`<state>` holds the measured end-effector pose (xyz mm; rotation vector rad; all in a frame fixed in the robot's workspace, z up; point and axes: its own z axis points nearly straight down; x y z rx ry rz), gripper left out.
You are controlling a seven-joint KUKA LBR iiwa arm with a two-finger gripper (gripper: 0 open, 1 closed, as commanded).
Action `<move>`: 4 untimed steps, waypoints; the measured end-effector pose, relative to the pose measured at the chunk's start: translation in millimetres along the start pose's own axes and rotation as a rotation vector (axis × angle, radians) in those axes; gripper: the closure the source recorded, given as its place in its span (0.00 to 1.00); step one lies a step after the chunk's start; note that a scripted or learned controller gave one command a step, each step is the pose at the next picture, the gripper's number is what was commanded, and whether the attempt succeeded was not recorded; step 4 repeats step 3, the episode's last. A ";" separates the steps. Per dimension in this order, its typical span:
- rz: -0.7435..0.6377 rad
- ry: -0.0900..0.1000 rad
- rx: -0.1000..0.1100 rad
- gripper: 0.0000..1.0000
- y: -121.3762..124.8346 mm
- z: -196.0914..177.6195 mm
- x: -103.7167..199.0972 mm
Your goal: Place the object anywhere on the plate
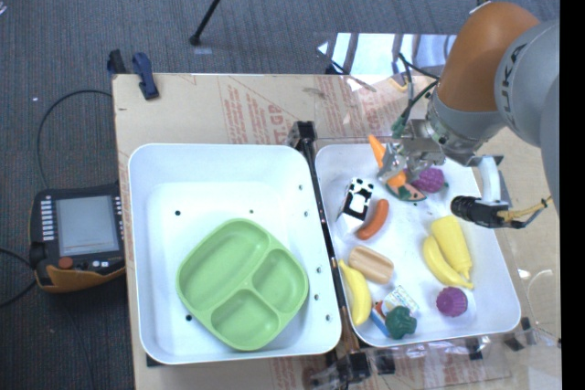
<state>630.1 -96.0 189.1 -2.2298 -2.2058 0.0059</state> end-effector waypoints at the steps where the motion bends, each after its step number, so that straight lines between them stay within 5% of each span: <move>1: 0.114 0.003 0.004 1.00 -60.2 -5.4 57.8; 2: 0.009 0.001 0.006 1.00 -87.5 4.6 108.5; 3: 0.011 0.001 0.005 0.00 -87.4 4.4 107.7; 4: 0.011 0.001 0.005 0.00 -87.4 4.4 107.7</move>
